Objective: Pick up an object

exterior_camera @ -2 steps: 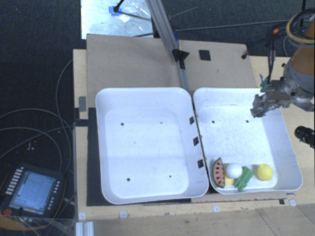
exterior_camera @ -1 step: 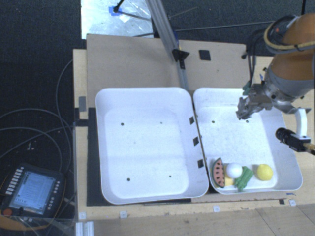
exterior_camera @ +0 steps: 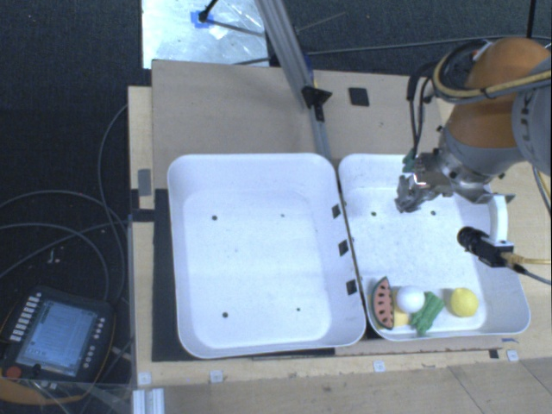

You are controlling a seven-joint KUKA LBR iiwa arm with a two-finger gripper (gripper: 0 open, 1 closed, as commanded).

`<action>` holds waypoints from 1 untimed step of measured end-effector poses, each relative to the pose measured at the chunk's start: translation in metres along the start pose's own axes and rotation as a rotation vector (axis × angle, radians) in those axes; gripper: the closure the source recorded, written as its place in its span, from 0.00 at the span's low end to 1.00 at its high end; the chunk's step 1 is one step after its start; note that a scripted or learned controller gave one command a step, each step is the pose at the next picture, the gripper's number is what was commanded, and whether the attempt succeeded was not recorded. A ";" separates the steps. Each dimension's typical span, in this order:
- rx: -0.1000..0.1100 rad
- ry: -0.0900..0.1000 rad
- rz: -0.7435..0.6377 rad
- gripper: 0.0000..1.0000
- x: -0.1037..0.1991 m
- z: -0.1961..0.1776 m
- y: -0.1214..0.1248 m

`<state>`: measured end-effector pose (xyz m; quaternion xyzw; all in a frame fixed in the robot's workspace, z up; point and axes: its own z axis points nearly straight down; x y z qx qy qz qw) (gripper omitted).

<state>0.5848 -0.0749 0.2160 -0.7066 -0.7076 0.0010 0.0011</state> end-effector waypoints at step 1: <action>0.003 0.000 0.004 1.00 -0.039 0.073 0.020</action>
